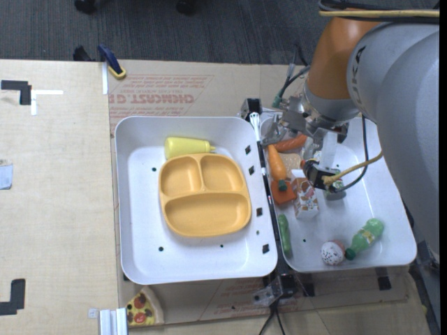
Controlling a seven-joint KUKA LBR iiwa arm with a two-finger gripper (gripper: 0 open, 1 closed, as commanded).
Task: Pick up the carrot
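Note:
The carrot (276,162), long and orange, lies along the left wall of the right bin (380,187), its tip pointing away from me. A second reddish-orange piece (290,144) lies just behind it, under the wrist. My gripper (309,139) hangs over the back left part of the right bin, just right of the carrot's far end and close to the reddish piece. The wrist hides what lies directly beneath it.
A rounder orange item with a green stem (283,192) and a small carton (306,202) sit at the carrot's near end. A green vegetable (283,232), a white-and-red ball (333,253) and a green bottle (367,236) lie nearer the front. The left bin (136,208) holds a yellow divided plate (204,194) and a yellow item (187,146).

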